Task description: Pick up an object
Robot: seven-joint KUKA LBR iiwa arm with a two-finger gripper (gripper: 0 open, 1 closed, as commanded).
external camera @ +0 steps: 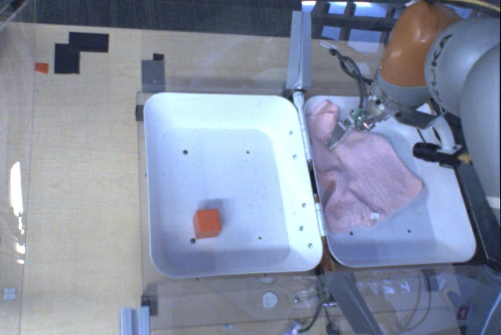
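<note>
Jaws (348,128) low over right bin (438,247), tips at upper part of pink cloth (364,177); spread or pressed together, cannot tell. Cloth lies crumpled on bin floor, left half, not lifted. Orange block (207,223) sits in left bin (164,169), untouched. Judgement: approach made, grasp unconfirmed; closing and lift remain.

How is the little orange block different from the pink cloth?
The orange block is small and boxy; the pink cloth is much bigger, soft-looking and crumpled. The orange block sits alone in the left bin; the pink cloth lies in the right bin, with the tool right above its top edge. Both rest on a white bin floor.
</note>
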